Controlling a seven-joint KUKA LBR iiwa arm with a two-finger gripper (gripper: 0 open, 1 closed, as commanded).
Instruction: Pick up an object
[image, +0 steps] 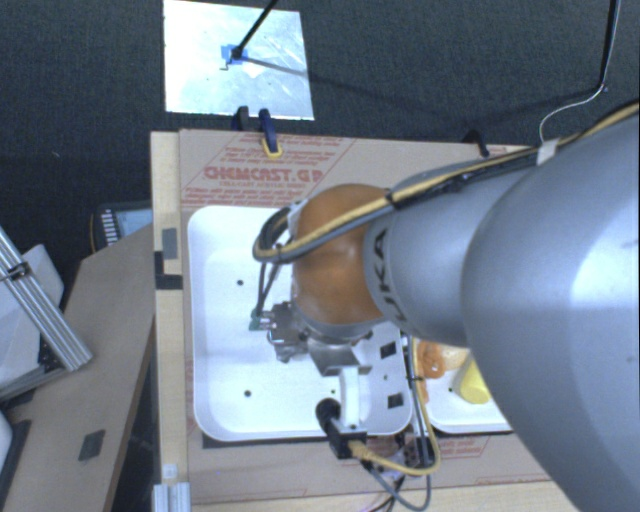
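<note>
Grey with an orange band, the robot arm (480, 250) is reaching in from the right over the left white bin (215, 300), its gripper (284, 336) hanging near the bin's middle. Whether the claw is apart or together cannot be told. An orange object (432, 358) and a yellow object (474, 384) are lying side by side in the right bin (470, 428), partly hidden beneath the arm.

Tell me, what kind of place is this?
Probably a robot lab or workshop. A big grey robot arm with an orange band reaches over a white bin on a bench, and a metal framing rail sits at the left.
</note>
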